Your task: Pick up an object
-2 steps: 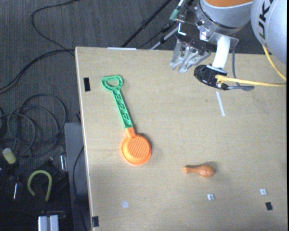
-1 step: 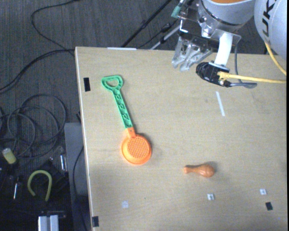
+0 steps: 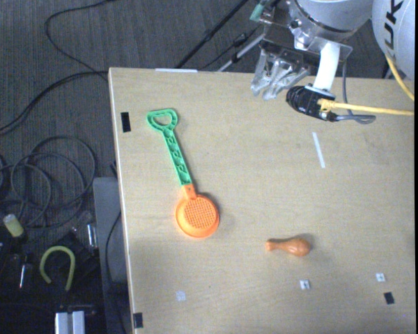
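Well apart from the jaws (image 3: 270, 83) lies the strainer (image 3: 184, 184).

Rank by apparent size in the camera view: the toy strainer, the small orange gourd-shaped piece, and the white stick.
1. Toy strainer, green handle with orange sieve head: clearly largest.
2. and 3. Orange gourd-shaped piece and white stick: similar length; gourd is thicker, so ranking unsure.
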Controlling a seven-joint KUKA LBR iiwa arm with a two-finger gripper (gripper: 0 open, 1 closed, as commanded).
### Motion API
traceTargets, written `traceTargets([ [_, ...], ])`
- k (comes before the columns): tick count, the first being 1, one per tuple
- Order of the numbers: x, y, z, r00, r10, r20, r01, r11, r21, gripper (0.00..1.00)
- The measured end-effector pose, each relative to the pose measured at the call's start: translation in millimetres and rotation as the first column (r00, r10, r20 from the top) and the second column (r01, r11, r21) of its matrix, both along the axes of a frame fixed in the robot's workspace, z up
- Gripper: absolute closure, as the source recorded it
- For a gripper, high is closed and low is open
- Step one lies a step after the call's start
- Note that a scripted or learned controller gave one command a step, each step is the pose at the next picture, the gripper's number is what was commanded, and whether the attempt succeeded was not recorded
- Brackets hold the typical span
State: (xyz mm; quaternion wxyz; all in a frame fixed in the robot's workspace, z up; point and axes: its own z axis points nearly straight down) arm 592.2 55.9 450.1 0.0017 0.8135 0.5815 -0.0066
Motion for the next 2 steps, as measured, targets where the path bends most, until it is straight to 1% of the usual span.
traceTargets([
  [1,-76.8,-55.0,-16.2,0.992,0.124,0.007,-0.124,0.992,0.008,1.0],
  [2,-76.0,-55.8,-7.3,0.993,0.121,0.005,-0.121,0.993,0.006,1.0],
])
